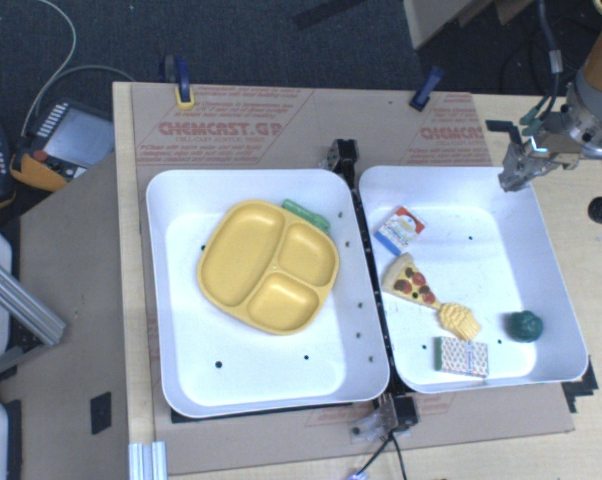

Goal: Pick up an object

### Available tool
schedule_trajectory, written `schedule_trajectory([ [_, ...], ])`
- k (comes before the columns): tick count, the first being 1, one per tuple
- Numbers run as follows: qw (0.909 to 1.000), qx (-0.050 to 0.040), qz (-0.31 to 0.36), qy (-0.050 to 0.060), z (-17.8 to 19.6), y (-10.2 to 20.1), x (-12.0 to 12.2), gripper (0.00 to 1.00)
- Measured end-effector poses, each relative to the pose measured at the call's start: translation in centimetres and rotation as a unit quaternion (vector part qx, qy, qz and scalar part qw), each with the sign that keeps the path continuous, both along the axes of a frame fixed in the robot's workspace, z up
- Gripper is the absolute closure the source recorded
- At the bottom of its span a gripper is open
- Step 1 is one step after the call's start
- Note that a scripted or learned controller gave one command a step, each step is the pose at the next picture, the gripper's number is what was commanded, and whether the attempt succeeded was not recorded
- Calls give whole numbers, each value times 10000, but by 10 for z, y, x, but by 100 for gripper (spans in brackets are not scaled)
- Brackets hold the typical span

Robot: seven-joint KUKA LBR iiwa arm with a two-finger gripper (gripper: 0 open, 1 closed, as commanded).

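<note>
From my station I see the gripper point(516, 173) hanging over the far right corner of the right bin point(551, 268), its metal fingers point(509, 176) pointing down at the rim; I cannot tell whether they are spread or closed, and nothing shows between them. The two bins are shallow, glossy white plastic with rounded corners, side by side and touching along a dark seam. Below and to the left of the fingers, in the right bin, I count five small loose things: one flat carton point(399, 228) in white, blue and red, nearest the fingers; one wedge-shaped toy pizza slice point(410, 281) with red spots, just below the carton; one ridged yellow piece point(459, 319) touching the slice's narrow end; one flat rectangular speckled packet point(461, 357) near the front wall; and one small rounded dark-green object point(524, 325), almost straight below the fingers and apart from the rest. Well to the left of the fingers, the left bin point(181, 348) holds one smooth yellow plastic plate point(268, 265) with three compartments and rounded edges, and one flat green piece point(306, 213) peeks out from under the plate's far edge. Both bins sit on a brown printed cardboard sheet point(271, 118) held by two clamps, one with a yellow tip point(183, 80), one blue point(425, 86).
</note>
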State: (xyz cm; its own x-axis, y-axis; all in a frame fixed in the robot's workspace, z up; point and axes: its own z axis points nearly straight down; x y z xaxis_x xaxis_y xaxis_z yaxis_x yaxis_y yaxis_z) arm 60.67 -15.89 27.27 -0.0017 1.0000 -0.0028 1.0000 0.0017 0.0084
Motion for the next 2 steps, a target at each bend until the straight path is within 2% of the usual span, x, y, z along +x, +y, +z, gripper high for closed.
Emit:
schedule_trajectory([
  [1,10000,25,20,48,4,55,-11,100],
  [2,10000,31,23,60,-11,115,-23,100],
])
